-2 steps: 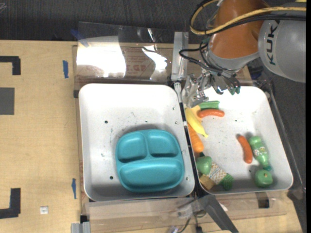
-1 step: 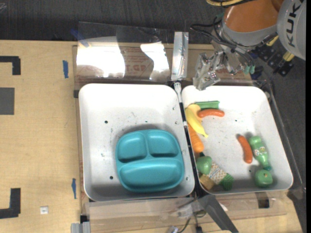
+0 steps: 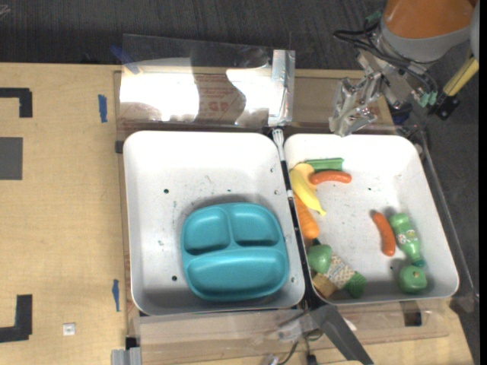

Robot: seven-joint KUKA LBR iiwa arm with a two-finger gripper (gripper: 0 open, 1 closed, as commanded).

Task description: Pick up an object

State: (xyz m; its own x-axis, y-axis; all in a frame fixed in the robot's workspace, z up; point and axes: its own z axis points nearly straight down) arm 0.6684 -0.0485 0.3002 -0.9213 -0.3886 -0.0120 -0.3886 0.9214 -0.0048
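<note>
The tool [image 3: 352,114] hangs above the right bin's [image 3: 434,196] far rim, grip state unclear (blurred). The nearest toys, bean [image 3: 325,163] and sausage [image 3: 330,178], lie just below it, touching; a descent may nudge both.

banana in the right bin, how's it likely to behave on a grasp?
The banana looks like smooth moulded plastic, so probably stiff, light and somewhat slippery. Its curve may make it pivot or rock if pinched off-centre. It lies against the bin's left wall with the carrot touching its lower end, so that neighbour will likely shift too.
</note>
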